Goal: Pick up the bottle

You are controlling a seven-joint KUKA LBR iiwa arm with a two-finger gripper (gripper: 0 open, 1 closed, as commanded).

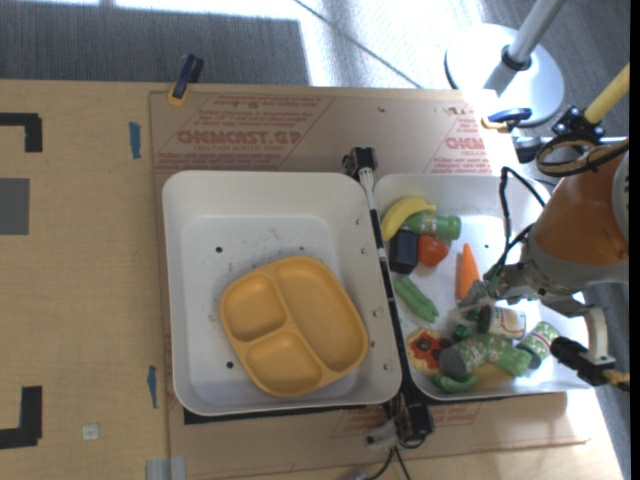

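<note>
Bottle [437,225]: green, lying on its side at the far end of the right bin [487,200], touching the banana [404,213] on its left, with a red tomato [432,251] just on its near side.

Right bin, other contents: black block [403,252] beside the tomato; carrot [466,271] near the middle; green pepper [415,297] along the left wall; a heap of mixed green, red and grey items [470,353] at the near end.

Left bin [190,268]: holds a yellow three-compartment plate [292,324], toward the near side.

End effector [492,303]: low over the near half of the right bin, well apart from the bottle, above the heap. Whether it is open or closed cannot be told; nothing is seen held in it.

Arm [585,218]: enters from the right.

Tabletop [80,268]: brown board under both bins.
</note>
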